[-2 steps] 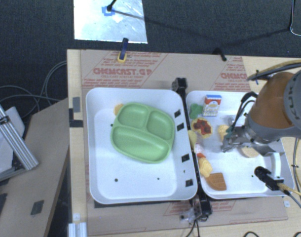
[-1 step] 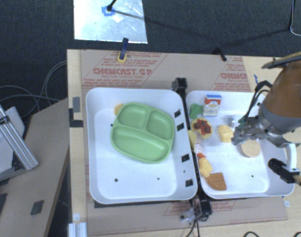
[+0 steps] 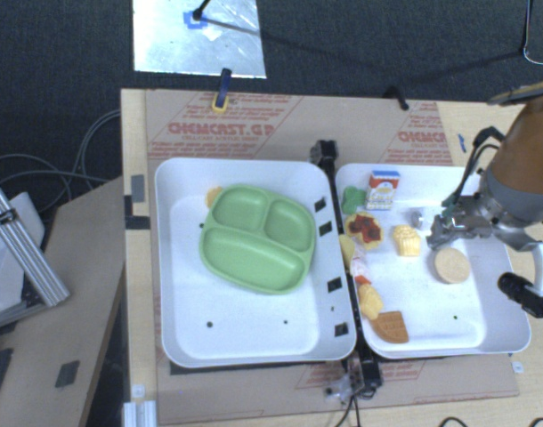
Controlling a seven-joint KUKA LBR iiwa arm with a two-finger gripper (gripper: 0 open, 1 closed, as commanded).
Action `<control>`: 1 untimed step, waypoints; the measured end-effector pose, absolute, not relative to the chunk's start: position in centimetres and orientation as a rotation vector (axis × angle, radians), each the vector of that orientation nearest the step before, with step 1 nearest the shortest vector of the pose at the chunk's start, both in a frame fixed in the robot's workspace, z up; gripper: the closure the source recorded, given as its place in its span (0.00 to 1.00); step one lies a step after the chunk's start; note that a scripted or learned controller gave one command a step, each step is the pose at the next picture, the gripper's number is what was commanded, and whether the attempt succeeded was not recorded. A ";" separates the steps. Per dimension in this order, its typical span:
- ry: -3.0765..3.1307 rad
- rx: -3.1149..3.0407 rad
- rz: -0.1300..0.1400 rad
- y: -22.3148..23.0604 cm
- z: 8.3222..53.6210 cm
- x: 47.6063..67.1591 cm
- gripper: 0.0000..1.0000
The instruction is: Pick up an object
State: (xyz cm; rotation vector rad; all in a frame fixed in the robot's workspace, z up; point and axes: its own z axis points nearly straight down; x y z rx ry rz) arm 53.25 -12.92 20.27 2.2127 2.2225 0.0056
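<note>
My gripper (image 3: 439, 231) hangs low over the right bin (image 3: 498, 327), at its right-hand middle. It is just above a round tan disc (image 3: 451, 265) and to the right of a yellow block (image 3: 407, 240). Nothing shows between its fingers. Further left in the same bin lie a red and white carton (image 3: 383, 189), a green piece (image 3: 352, 199), a dark red and yellow item (image 3: 365, 229), a yellow item (image 3: 370, 302) and a brown slice (image 3: 391, 326).
The left bin (image 3: 178, 327) holds a green divided plate (image 3: 258, 238), with a small yellow piece (image 3: 214, 196) behind it. A black divider (image 3: 336, 238) runs between the bins. The grey and orange arm (image 3: 525, 172) comes in from the right.
</note>
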 end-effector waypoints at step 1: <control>2.223 2.213 0.004 -12.9 22.6 53.4 1.00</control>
